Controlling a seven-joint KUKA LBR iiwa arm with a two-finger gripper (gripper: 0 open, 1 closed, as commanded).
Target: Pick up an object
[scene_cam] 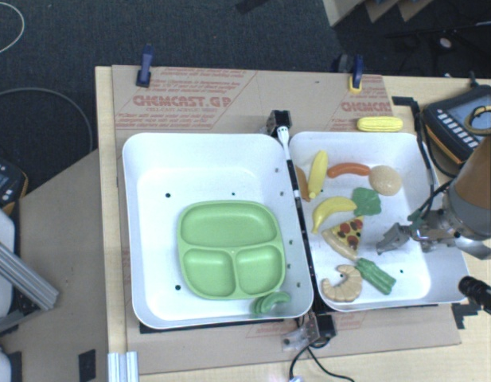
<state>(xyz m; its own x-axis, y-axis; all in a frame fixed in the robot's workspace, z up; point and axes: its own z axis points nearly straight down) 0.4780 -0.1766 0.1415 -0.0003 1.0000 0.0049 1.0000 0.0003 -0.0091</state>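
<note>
two bins: the right bin point(420, 281) holds the toy food, so the arm's fingers point(391, 239) hang low there beside the pizza point(344, 235), spread, holding nothing.

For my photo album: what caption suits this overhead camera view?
Robot gripper hovers in the right bin among toy food; a green tray sits in the left.
</note>
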